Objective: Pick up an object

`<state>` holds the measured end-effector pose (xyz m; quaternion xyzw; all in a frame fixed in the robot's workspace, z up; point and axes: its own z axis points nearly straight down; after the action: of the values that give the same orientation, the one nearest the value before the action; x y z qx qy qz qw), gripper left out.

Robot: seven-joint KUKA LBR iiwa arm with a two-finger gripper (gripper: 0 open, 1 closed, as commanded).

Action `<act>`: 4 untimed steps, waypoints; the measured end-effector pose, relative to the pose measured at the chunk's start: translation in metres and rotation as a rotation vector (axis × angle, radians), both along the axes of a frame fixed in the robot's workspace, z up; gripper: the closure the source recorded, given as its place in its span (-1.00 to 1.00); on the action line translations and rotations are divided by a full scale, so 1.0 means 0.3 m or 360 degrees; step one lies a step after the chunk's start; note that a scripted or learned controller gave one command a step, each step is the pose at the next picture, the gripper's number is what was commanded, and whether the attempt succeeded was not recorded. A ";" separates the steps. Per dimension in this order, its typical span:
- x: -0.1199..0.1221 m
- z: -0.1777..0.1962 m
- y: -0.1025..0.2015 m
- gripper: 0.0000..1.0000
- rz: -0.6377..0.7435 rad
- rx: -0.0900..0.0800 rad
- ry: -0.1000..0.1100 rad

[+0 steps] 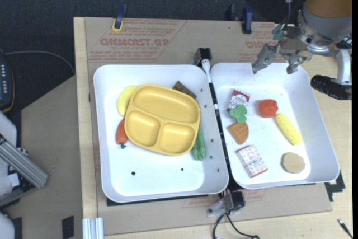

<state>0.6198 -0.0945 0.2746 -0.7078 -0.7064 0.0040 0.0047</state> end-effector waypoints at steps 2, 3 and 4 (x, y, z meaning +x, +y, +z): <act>0.005 -0.185 -0.011 -1.00 0.0002 -0.0001 -0.0010; -0.010 -0.330 -0.014 -1.00 0.0002 0.0000 -0.0011; -0.031 -0.484 -0.031 -1.00 0.0002 0.0000 -0.0009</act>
<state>0.6105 -0.1037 0.1294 -0.7073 -0.7069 0.0020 0.0029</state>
